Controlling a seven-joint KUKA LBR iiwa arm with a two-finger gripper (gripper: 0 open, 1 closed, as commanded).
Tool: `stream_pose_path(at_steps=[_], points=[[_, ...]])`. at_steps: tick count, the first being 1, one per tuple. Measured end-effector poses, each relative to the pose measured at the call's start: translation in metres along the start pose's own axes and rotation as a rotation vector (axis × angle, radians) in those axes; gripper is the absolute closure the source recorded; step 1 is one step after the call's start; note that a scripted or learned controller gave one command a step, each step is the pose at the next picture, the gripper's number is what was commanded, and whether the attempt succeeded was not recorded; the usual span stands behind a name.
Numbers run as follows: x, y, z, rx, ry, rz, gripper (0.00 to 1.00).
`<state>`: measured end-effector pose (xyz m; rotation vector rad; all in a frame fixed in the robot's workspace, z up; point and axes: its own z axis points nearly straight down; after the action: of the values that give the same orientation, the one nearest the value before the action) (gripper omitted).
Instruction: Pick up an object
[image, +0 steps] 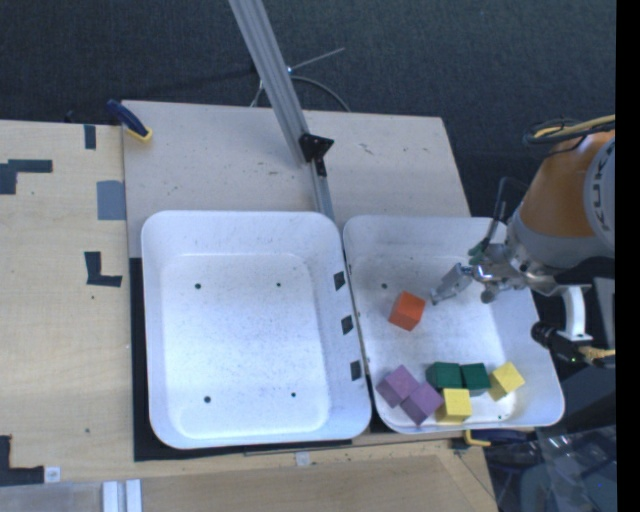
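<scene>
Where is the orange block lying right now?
The orange block lies alone in the right bin, near its middle, just left of the gripper and above the purple blocks.

**Fixtures around the work area**

Two shallow white bins, the left bin (160, 300) and the right bin (420, 240), sit side by side on a pale wooden counter (60, 300). A grey metal pole (275, 75) slants across the top; a blue-and-yellow tool (130, 120) lies near the counter's far edge.
</scene>
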<state>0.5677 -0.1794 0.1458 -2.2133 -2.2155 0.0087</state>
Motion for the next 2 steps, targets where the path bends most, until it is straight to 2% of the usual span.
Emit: stream_pose_path(at_steps=[1,2], points=[[0.045,-0.045,-0.154,-0.017,-0.004,-0.003,0.0],[0.015,-0.024,0.024,-0.009,-0.002,0.002,0.0]])
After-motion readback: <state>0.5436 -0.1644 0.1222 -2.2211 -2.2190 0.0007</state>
